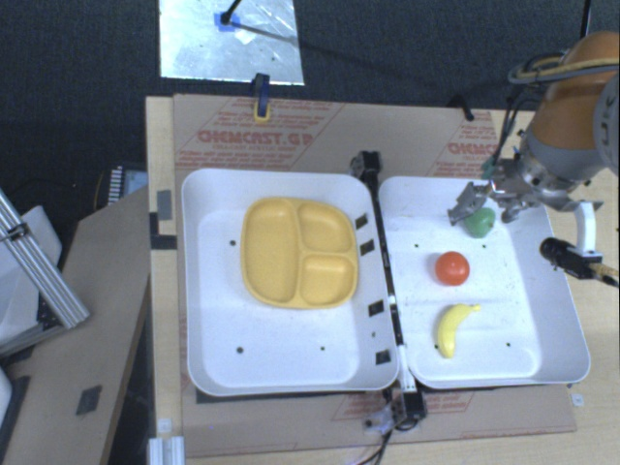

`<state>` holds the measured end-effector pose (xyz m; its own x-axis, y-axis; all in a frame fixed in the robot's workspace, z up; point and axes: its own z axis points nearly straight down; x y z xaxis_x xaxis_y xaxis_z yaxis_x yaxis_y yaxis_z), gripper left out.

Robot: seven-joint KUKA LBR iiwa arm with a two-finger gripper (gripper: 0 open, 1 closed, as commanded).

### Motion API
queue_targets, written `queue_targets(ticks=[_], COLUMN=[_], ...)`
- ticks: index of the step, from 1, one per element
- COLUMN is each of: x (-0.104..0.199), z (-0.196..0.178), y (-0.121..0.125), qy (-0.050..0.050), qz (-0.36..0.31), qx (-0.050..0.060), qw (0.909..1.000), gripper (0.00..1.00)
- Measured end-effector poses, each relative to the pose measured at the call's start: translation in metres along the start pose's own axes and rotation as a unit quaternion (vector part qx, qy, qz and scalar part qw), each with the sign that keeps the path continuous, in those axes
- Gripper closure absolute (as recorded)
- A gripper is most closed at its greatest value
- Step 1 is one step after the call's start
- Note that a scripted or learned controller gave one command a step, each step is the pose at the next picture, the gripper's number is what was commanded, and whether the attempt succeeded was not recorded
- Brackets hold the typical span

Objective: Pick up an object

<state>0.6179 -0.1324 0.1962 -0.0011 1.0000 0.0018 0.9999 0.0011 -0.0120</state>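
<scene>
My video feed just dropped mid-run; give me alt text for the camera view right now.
The gripper sits low over a green object at the back of the right bin; whether it grips it is unclear. A red tomato-like ball and a banana lie nearer the front. The left bin holds a yellow divided plate.

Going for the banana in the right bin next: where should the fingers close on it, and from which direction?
Grip the banana across its thick middle, coming straight down from above. It lies flat on the right bin floor, its length running roughly up-down in the camera view, so close the fingers left-right across it. The tomato sits apart, probably leaving room.
</scene>
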Motion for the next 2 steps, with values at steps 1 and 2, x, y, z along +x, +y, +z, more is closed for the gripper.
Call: queue_targets(ticks=[1,2], x=[0.0,0.005], z=[-0.008,0.033], y=[0.003,0.006], qy=[-0.001,-0.001], qz=[-0.001,-0.003], qx=[-0.007,-0.007], qw=[1.0,1.0], gripper=[0.0,0.0])
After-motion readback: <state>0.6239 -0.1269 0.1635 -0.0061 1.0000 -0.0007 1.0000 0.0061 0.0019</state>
